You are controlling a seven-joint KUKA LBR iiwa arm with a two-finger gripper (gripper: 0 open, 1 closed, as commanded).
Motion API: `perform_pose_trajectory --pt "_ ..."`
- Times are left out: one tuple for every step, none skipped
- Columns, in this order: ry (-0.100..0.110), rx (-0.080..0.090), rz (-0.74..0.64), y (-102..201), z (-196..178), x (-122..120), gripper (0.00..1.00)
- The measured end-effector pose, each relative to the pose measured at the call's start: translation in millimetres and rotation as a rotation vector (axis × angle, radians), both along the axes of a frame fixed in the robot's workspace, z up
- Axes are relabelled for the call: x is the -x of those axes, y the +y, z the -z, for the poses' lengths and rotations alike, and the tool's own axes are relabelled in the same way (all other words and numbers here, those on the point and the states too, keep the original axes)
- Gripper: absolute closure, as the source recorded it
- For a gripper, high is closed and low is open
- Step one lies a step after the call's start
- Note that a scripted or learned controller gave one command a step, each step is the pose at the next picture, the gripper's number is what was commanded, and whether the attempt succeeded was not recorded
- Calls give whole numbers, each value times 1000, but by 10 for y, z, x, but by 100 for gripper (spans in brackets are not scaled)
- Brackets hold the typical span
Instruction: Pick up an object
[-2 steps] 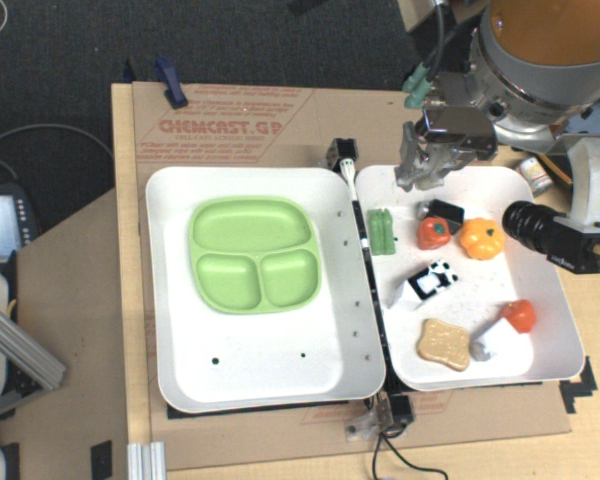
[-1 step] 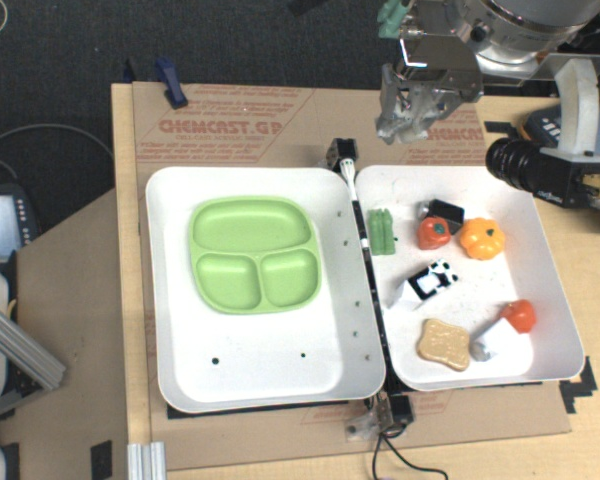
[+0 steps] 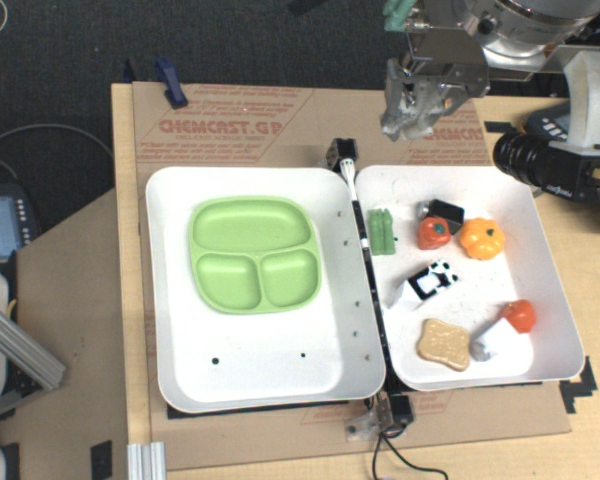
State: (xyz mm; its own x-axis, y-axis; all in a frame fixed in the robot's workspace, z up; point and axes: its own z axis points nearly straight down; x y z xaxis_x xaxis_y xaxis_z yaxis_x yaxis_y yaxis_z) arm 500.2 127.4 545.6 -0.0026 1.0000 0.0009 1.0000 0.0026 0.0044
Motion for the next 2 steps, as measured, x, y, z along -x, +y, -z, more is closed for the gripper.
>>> perform_pose_trajectory --pt "21 5 9 -486 1466 16 100" --pt "0 1 2 -457 1274 -5 100"
